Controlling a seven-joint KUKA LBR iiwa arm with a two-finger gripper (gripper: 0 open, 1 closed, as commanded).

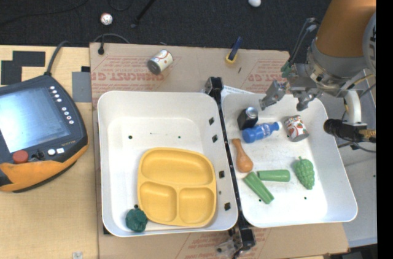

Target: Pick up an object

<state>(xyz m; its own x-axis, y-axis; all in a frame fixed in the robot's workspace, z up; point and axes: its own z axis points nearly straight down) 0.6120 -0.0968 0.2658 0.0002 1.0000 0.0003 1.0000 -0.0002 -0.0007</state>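
Observation:
My gripper (288, 100) hangs above the back of the right bin (344, 190), its two fingers (270, 96) spread apart with nothing between them. Just below it in the bin lie a blue bottle (261, 131), a small black can (248, 117) and a red-and-white can (296, 127). Nearer the front are an orange gourd (242, 156), two green cucumber pieces (273, 175) (259, 188) and a knobbly green fruit (304, 172).
The left bin (123, 123) holds a yellow divided plate (178, 185) and a dark green lump (136, 219). A small can (160, 61) lies on the cardboard behind the bins. A teach pendant (37, 129) rests on the bench at the left.

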